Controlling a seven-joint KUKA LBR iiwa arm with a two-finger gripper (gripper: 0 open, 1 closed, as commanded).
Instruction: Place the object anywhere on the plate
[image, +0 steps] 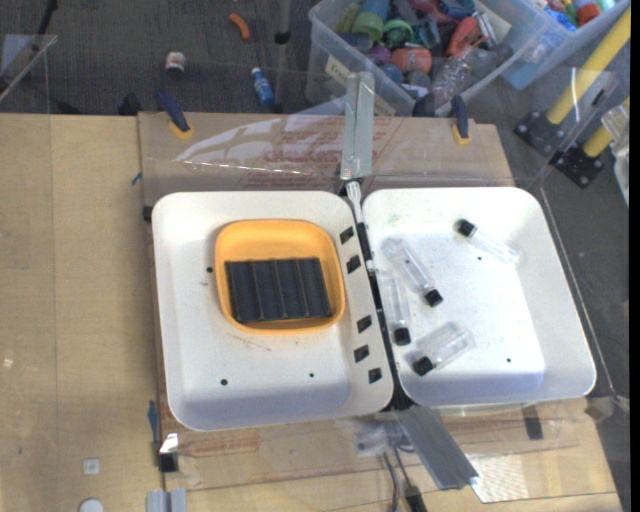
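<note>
An orange square plate (232, 243) lies in the left white bin (190, 350). A dark ribbed rectangular block (279, 290) rests flat on the plate, covering most of its middle. The right white bin (520, 330) holds several clear plastic vials with black caps: one at the back right (484, 238), one near the middle (418, 275), one at the front (440, 347) and one by the divider (396, 312).
A row of black clips (360, 300) runs along the divider between the bins. A metal bar (357, 125) stands behind the bins. A clear tub of colourful toys (430, 40) sits at the back. Wooden bench surface surrounds the bins.
</note>
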